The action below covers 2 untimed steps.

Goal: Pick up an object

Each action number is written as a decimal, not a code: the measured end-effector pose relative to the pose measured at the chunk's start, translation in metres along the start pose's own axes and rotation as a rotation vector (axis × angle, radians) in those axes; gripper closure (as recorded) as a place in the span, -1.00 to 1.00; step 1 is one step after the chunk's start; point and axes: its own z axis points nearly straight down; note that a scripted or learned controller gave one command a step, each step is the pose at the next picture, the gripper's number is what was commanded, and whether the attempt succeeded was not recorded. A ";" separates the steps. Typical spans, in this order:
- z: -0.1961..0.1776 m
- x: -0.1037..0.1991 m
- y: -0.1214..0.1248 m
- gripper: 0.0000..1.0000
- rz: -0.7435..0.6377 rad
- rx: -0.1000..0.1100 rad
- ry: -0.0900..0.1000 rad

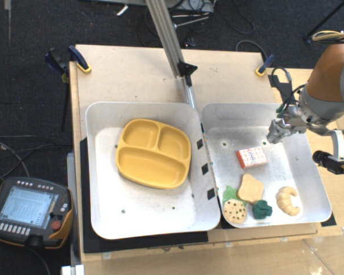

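From the camera view, you had the end effector [277,132] hovering over the right bin [229,125], above and just right of the small red-and-white carton [252,157]; its spread could not be told. Toast [250,189], a cookie [235,211], broccoli [262,209] and a croissant [289,200] lay along the bin's near edge.

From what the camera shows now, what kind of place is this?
Probably a robotics lab test bench: a grey handheld control pendant with a screen on the floor, two shallow white bins, toy foods like the tan plastic croissant.
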 end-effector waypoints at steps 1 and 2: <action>-0.043 0.001 0.003 1.00 -0.001 0.000 0.000; -0.099 0.011 0.001 1.00 -0.002 -0.002 0.000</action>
